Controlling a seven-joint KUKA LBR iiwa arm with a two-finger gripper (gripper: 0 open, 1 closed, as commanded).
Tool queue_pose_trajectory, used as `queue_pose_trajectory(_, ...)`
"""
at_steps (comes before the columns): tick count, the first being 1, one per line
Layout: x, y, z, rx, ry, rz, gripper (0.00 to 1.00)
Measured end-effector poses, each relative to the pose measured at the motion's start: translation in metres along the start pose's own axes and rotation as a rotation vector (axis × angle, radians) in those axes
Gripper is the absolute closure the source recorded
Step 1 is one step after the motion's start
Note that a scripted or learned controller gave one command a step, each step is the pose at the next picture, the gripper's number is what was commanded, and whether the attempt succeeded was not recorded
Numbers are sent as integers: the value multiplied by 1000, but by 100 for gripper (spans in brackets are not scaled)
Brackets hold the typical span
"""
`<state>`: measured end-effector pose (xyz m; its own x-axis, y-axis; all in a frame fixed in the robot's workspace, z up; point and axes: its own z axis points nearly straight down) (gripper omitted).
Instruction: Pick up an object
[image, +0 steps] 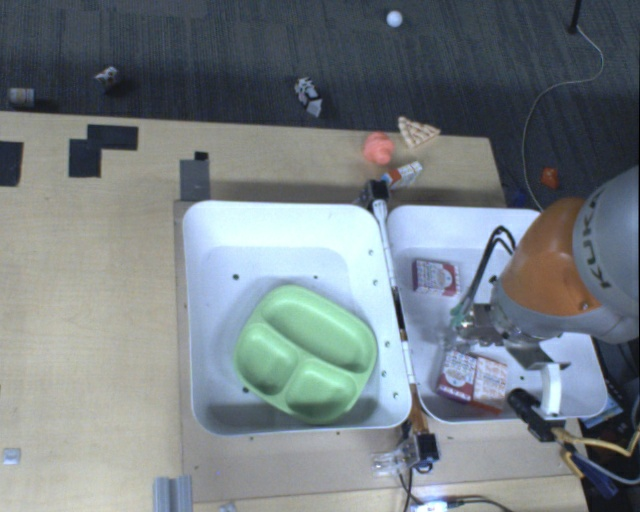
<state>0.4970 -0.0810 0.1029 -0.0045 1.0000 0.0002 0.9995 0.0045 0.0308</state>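
Two red-and-white packets lie in the right bin (560, 225). The small packet (434, 274) is near the bin's far left. The larger packet (470, 379) lies flat by the near wall. My gripper (478, 334) hangs low over the larger packet's far edge, under the grey wrist and orange band. The wrist hides whether anything is between its tips. A green divided plate (305, 350) lies tilted in the left bin (215, 240).
On the bench beyond the bins rest a pink ball (378, 148), a pale wedge-shaped piece (418, 132) and a small tube (405, 175). The ridge between the bins (393, 300) runs just left of the packets.
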Motion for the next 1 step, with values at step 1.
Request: queue_pose_trajectory(1,-13,80,18,19,-2,-1,100)
